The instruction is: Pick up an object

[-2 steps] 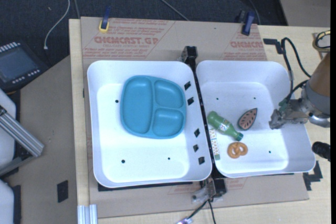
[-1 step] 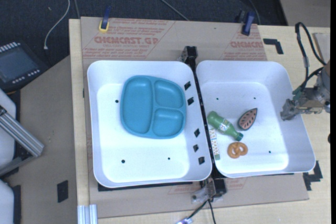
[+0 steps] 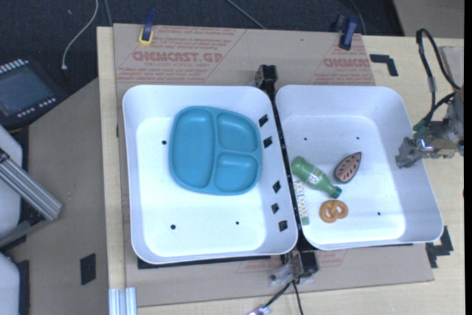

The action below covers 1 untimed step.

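Small green plastic bottle (image 3: 316, 177) with a white label lies on its side, slanted, on the floor of the right white bin (image 3: 391, 103), close to the divider between the two bins. Just beside its lower end sits a little orange pretzel-shaped toy (image 3: 333, 212), and up to the right of the bottle, near but apart from it, rests a brown oval piece (image 3: 348, 167) with a reddish patch. The left white bin (image 3: 140, 114) bears a light-blue plastic plate (image 3: 215, 150) with three compartments, lying flat in its upper middle. The grey two-finger gripper (image 3: 410, 153) hangs at the right bin's outer rim, well apart from the three small things; whether its jaws are apart or together cannot be told, as it is too small and blurred.
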Motion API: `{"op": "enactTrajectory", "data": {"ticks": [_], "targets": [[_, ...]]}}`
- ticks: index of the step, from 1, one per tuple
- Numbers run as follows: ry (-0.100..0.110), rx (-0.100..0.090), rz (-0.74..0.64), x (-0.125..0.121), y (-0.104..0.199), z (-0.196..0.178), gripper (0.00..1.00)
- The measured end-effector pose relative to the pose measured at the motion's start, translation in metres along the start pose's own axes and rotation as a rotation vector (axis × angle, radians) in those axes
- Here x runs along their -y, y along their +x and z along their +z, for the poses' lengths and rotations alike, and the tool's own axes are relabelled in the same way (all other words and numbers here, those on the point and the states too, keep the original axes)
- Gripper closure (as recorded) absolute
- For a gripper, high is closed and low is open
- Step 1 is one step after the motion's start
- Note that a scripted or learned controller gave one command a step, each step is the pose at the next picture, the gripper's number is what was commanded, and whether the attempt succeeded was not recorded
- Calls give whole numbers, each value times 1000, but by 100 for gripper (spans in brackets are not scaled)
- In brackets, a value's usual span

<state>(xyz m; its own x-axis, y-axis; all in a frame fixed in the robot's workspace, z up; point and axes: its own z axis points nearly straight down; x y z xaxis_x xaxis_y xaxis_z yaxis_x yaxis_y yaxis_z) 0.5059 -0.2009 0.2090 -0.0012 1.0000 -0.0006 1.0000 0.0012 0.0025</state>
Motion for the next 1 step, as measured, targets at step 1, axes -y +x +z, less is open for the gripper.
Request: {"op": "enactTrajectory", "data": {"ticks": [1], "targets": [[5, -4, -5, -1, 56, 6, 100]]}}
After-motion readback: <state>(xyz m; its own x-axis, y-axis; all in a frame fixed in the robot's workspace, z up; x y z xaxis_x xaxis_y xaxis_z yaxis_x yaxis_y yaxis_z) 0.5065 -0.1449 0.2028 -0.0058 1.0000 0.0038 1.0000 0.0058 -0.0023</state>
